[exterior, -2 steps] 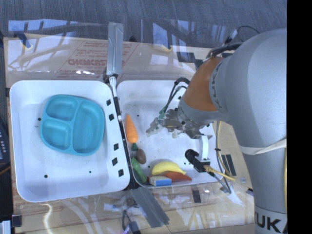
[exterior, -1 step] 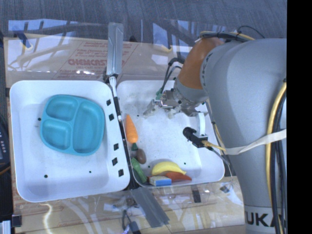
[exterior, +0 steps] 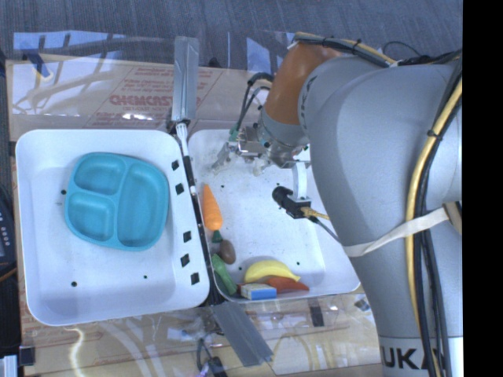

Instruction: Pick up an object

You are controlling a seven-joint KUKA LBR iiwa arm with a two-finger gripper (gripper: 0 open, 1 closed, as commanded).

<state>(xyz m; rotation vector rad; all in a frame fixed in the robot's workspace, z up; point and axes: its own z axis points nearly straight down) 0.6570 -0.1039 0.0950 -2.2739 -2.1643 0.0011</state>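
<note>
A: Camera view — what's in the right bin (exterior: 334, 277)?
B: Toy food, bunched along its left and near edges. An orange carrot (exterior: 211, 208), tapered, lies lengthwise against the left wall with a green stub at its lower end. Just below it sits a small brown rounded piece (exterior: 227, 251), then a green piece (exterior: 222, 278) tight in the corner. A yellow banana (exterior: 271, 270), curved, lies along the near wall, touching a red piece (exterior: 289, 285) and a pale blue-and-white block (exterior: 258, 291).
A: Gripper?
B: The gripper (exterior: 251, 151) is at the far end of the right bin, low over bare white floor — well apart from the food. Nothing shows between its fingers. How far open they are, I cannot tell; the wrist blocks it.
A: Left bin (exterior: 47, 289)?
B: A blue divided plate (exterior: 117, 199), three compartments, lies flat in the far half.
</note>
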